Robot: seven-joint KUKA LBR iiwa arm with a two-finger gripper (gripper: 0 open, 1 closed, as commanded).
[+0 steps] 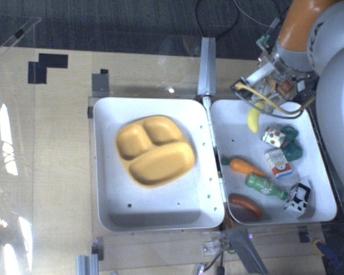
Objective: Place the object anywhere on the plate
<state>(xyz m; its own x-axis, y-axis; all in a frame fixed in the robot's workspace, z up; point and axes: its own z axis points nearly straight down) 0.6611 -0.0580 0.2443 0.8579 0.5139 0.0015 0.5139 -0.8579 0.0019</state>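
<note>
While the grey two-finger gripper point(268, 90) hovers at the right white bin's point(324, 208) twelve o'clock rim, grip state indiscernible, the small yellow banana point(253, 120) just below could slip before reaching the yellow three-compartment plastic plate point(155, 150) at nine o'clock.

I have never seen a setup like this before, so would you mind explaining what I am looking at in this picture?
This is one camera fixed above a wooden bench, looking down at a slant. The big grey machine with the orange band at the upper right is a robot arm; its wrist, wrapped in cables, hangs over the top edge of the right white bin. Its gripper is hard to make out, so I cannot say whether it holds anything.

The left white bin holds a yellow three-compartment plate. The right bin holds toy food: a yellow banana, an orange carrot, a green bottle, a brown sausage-like piece, a small carton, and a black-and-white item.
</note>
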